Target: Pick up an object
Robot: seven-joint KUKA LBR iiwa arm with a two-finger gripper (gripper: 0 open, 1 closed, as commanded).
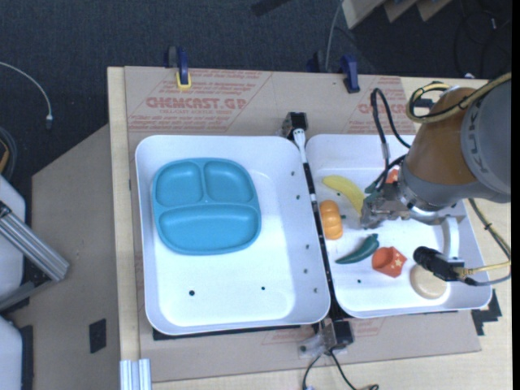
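Two shallow white bins side by side on a cardboard-covered surface [244, 96], left bin [162, 299] and right bin [357, 303] touching along the middle seam. Sitting in the left bin toward 10 o'clock: a blue divided plate [207, 205] with three compartments, lying flat. Over in the right bin, a small pile of toy food. Yellow banana [343, 190] up around 11 o'clock of that bin, orange round thing [330, 219] just below it and right against the bin's left wall. Dark green pepper [357, 250] lying at a slant near the bin's centre, red chunky piece [389, 262] just beside it at 3 o'clock, nearly touching. Cream-coloured round disc [428, 283] down at 5 o'clock, with a black part of the arm rig over its top edge. Grey arm with the orange band [439, 145] coming in from 3 o'clock, hanging over the right bin's upper half. Hand [379, 207] pointing down just to the 3 o'clock side of the banana and above the pepper, close to both. Can't tell from this angle whether it's clenched or released, too small and too cluttered with cables. Nothing visibly between the fingers. Blue clamps [180, 59] at the 12 o'clock edge of the cardboard.
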